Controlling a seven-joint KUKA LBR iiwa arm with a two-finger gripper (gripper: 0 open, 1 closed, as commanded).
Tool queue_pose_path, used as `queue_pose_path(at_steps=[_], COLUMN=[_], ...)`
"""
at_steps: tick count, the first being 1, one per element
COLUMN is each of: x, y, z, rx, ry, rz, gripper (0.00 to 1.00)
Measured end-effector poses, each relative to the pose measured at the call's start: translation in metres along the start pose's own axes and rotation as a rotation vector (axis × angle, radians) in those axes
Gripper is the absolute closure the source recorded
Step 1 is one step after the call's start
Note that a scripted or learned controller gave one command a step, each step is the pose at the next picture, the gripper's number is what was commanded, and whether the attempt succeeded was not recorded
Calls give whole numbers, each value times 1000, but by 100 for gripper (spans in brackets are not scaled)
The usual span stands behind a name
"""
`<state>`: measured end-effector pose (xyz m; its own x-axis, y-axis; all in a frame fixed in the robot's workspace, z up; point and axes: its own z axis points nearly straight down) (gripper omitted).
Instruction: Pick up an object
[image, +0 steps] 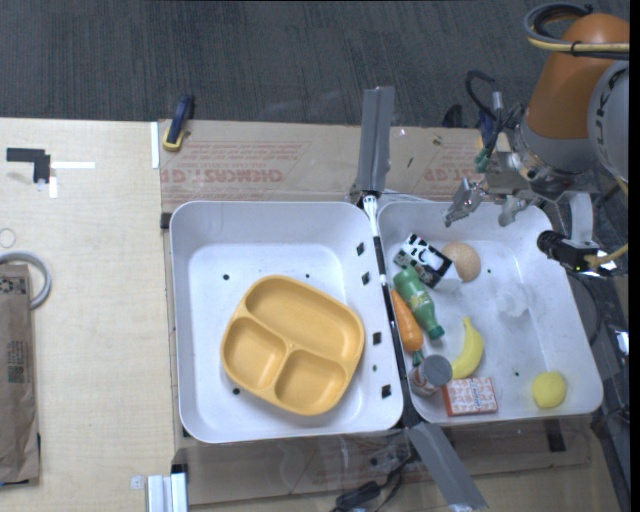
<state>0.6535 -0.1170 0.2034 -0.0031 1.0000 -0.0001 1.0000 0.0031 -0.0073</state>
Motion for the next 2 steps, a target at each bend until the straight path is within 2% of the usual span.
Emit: queue_pose_path(at_steps=[1, 2], x=[-6, 11], y=[6, -62], z=[-3, 115], rx=[-3, -3], ry=[-2, 0], rz=[-27, -25], gripper=[0, 0])
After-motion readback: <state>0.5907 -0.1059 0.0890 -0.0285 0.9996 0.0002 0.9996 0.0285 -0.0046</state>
